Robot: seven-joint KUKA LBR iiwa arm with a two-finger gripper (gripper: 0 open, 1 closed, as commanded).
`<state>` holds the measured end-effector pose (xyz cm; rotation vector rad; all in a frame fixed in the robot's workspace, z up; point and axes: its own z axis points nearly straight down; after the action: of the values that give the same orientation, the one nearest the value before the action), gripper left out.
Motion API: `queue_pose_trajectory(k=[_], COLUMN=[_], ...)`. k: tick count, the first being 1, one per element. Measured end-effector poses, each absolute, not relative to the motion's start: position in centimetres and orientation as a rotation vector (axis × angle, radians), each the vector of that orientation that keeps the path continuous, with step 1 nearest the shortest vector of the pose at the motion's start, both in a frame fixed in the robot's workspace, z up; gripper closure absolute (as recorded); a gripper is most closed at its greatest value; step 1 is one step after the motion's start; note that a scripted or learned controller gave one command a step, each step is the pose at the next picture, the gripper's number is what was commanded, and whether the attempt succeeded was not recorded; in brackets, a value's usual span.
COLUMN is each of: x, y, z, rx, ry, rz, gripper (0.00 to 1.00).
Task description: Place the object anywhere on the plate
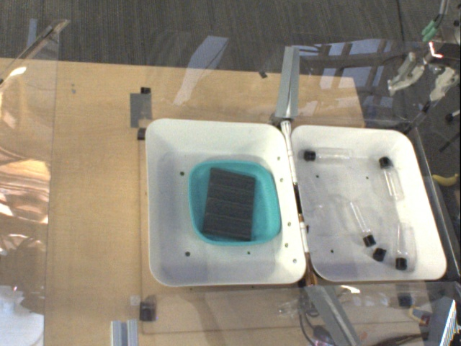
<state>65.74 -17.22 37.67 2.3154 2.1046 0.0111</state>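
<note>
Starting from the claw, I find it at the far right corner of my view, beyond the back edge of the right bin and among cables. It is too small and cluttered for me to tell how far open it is or whether it has hold of anything. Nearest to it, in the right bin, several clear tubes with black caps lie scattered and apart from one another. Further out, in the left bin, a teal plate sits near the middle. The dark ribbed block lies flat on that plate, slightly tilted, inside its rim.
</note>
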Motion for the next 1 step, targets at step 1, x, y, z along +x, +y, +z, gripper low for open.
queue_pose_trajectory(k=[1], x=[62.12], y=[-18.42], z=[43.79], rx=[2.451], ry=[1.945], rz=[0.012], gripper=[0.0])
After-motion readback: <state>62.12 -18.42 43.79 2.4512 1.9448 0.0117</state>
